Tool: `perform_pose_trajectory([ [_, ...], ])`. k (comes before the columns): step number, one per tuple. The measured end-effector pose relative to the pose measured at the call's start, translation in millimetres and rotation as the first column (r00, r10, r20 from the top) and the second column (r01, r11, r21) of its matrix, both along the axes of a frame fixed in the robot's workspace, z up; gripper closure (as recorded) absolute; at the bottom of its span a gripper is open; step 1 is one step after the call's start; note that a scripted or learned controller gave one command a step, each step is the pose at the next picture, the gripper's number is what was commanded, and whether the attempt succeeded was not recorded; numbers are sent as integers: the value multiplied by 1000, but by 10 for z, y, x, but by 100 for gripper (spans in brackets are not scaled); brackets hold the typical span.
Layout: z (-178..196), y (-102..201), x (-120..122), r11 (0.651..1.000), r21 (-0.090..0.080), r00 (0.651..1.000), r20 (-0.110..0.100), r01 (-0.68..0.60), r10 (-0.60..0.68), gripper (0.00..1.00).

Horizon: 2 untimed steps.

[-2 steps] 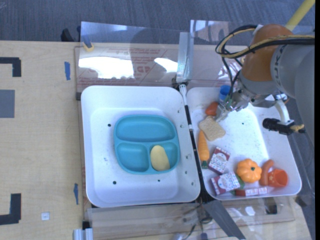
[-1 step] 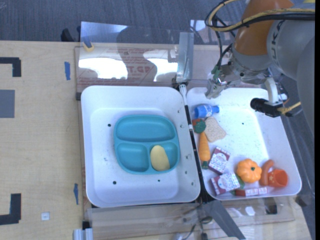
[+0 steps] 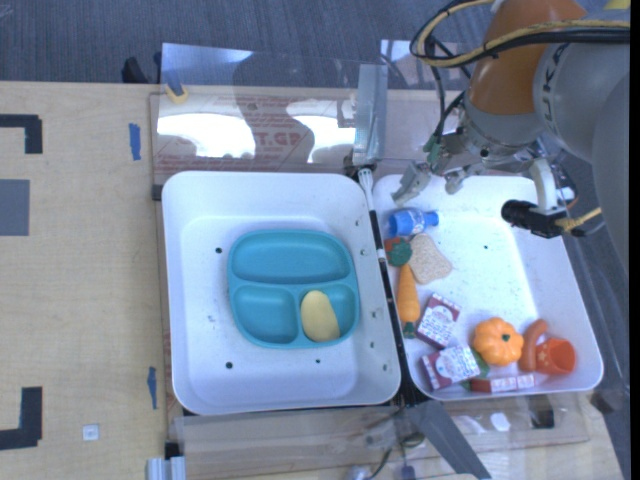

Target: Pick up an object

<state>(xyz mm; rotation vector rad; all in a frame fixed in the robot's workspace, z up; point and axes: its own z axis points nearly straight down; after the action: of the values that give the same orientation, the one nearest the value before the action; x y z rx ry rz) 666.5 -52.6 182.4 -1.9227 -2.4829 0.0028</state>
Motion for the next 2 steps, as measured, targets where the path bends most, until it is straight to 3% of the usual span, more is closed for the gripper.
perform_pose_trajectory([
  [1, -575, -531, -407, 1000, 0, 1000, -10, -17, 17, 0],
  [2, -916, -481, -593, 996, -5, 996, 14, -92, 92, 0],
])
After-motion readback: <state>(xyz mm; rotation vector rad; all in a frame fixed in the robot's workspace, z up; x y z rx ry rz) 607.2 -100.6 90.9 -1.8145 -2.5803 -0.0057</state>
